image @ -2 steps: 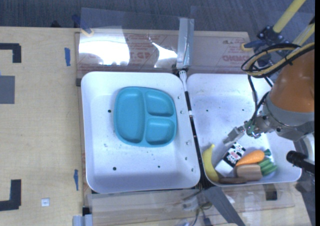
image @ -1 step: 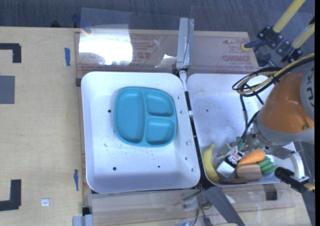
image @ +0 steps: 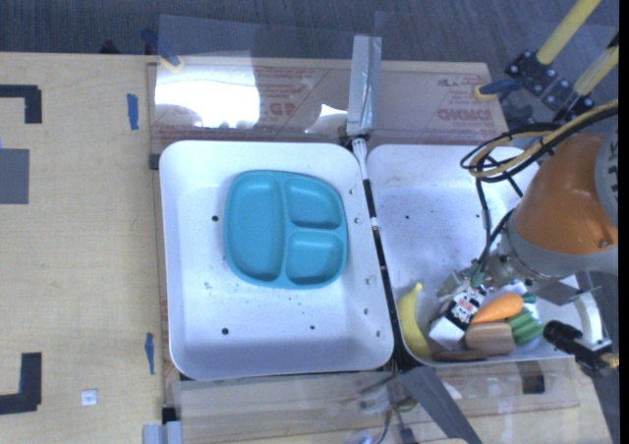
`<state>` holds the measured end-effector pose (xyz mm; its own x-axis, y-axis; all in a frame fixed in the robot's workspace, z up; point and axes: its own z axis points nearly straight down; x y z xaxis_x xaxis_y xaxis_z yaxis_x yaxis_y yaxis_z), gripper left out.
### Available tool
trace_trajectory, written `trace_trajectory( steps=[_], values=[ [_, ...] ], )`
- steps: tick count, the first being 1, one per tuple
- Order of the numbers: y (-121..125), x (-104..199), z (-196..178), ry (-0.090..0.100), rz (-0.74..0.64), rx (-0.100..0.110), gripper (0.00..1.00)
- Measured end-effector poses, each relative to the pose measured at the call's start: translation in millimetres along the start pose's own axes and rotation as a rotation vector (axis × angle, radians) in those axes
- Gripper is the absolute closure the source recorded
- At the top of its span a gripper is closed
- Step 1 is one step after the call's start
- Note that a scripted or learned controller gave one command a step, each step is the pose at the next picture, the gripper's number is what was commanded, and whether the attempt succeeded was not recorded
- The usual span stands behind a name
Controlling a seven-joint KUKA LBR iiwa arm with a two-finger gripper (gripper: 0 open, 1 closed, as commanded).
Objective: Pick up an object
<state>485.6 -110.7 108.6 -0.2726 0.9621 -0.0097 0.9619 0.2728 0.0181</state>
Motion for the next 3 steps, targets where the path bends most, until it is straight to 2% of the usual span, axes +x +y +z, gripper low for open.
trace_trajectory(
  steps=[1, 2, 3],
  values=[
    [32, 38, -85, 0.008, 0.181, 0.011, 1.00],
    [30, 37, -82, 0.008, 0.184, 0.018, 0.00],
    [-7, 6, 3, 0.010, 0.116, 0.024, 0.00]
  ],
)
